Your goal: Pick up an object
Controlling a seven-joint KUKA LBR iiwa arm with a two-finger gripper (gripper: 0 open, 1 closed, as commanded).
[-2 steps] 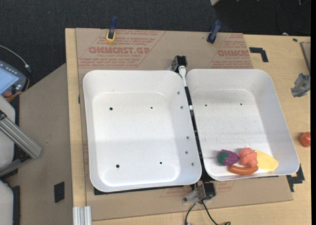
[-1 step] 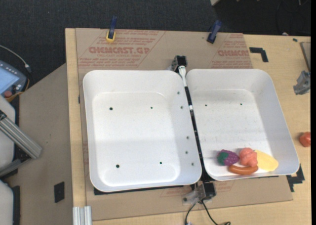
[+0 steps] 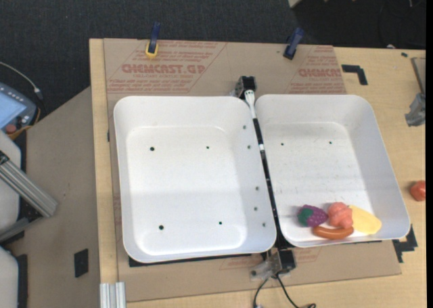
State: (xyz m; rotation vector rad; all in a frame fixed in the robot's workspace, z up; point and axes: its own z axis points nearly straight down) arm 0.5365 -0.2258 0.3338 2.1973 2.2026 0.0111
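Nearest us, a black clamp joins the two bins at their near edge, likely to keep them from sliding. At the right border a grey part, probably of the tool, hangs over the tabletop; we cannot tell its state, and nothing shows in its hold. Beyond it, the right bin has four toys bunched in its near corner: purple grapes, a pink-red piece, a yellow piece and an orange sausage, all touching.

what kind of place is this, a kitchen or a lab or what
Most likely a robotics lab or test bench, not a kitchen. Two shallow white bins sit on a clamped board, small toy foods cluster in the right bin's near corner, and cables run along the bench.
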